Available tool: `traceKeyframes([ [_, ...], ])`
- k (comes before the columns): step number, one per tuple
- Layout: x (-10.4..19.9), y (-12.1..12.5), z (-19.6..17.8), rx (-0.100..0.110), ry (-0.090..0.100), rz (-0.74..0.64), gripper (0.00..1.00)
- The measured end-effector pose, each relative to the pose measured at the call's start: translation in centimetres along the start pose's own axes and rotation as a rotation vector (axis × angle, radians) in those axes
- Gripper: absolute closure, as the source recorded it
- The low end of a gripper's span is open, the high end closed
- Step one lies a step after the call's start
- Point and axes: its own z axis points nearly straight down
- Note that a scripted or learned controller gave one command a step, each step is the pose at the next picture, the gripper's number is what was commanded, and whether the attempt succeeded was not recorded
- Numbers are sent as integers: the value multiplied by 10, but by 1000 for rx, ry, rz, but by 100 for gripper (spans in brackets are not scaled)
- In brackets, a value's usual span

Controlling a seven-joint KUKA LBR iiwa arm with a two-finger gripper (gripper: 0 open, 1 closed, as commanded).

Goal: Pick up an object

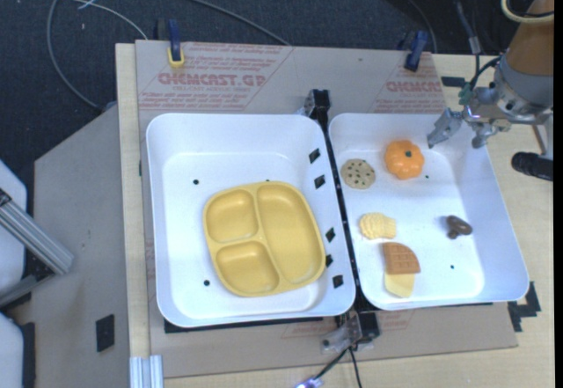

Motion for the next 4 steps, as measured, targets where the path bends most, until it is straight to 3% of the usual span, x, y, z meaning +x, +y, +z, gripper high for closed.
traceKeyframes([
  [1, 4, 6, 44, -2, -1, -1, 0],
  [2, 4, 8, 29, -8, -4, -2, 100],
  [3, 3, -1, -27, -13, -5, 1, 100],
  [4, -3, 7, -77, -13, -5, -1, 100],
])
